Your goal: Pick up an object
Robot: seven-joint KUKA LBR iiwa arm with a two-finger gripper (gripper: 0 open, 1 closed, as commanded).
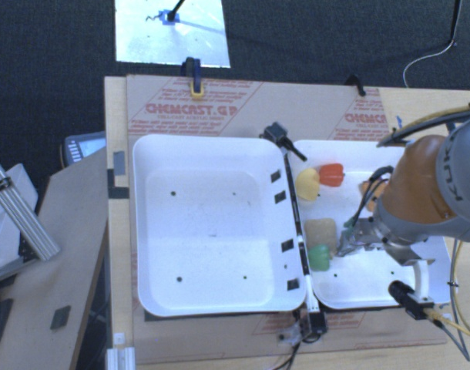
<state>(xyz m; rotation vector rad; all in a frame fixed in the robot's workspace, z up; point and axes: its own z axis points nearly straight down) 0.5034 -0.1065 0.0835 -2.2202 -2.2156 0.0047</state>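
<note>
Smooth white bins (212,230), soft rounded objects (320,230)

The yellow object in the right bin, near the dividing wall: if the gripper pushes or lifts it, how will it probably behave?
The yellow object looks rounded, so a push would probably roll it. It lies beside the orange object, perhaps touching, so that one may shift too. Its surface looks smooth, so it might slip from the gripper in an off-centre grasp. Its weight cannot be judged.

Grey arm (462,176); orange band (412,183); black cables; dark metal tool (350,241)
</note>
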